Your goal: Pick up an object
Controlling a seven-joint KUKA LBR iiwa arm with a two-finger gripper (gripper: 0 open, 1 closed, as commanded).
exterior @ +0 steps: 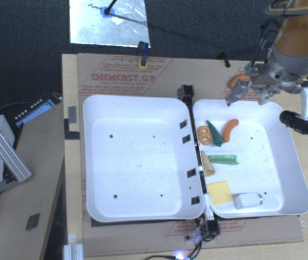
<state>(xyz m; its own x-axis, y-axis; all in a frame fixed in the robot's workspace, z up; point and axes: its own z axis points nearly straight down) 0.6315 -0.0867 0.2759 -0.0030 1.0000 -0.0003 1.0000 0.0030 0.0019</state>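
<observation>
My gripper [249, 95] hangs above the far edge of the right bin [289, 161], its two fingers spread apart and open, with nothing between them. Below it, near the bin's left side, lie an orange ring-shaped piece [203, 135], a dark green piece [214, 133] and an orange sausage-shaped piece [229, 129]. Further forward are a green pod [222, 159] and a tan piece [208, 166]. A yellow square [220, 192] and a white-grey block [248, 200] sit at the near edge.
The left bin [137, 156] adjoins the right one along a black hinged divider [194, 145]. A silver sheet [109, 15] lies at the back, and a metal frame [2, 150] stands at the left.
</observation>
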